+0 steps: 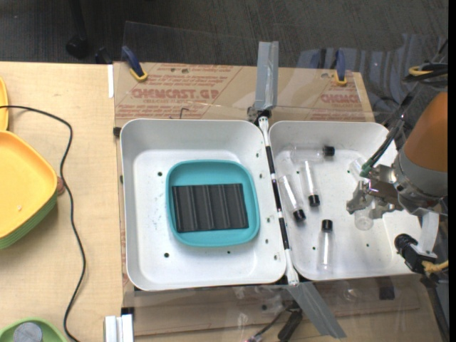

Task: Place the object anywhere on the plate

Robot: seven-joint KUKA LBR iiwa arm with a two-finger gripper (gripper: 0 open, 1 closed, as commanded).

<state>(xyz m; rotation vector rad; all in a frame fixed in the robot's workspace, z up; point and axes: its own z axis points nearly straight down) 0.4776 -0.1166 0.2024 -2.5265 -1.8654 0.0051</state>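
1. on the bench, a pale wood surface, two shallow white bins sit side by side on brown cardboard printed with red lettering.
2. the left bin carries a teal plate with a dark ribbed centre.
3. the right bin holds several clear vials with black caps; one vial lies near the middle, another vial lower down, and a third vial just beside the divider, all well apart from the plate.
4. the gripper hangs low over the right bin's right side (whether its fingers are open, closed or gripping a vial cannot be told).
5. yellow dishes stack at the bench's left edge, with a black cable curving past them.
6. beyond the bench lies grey carpet.
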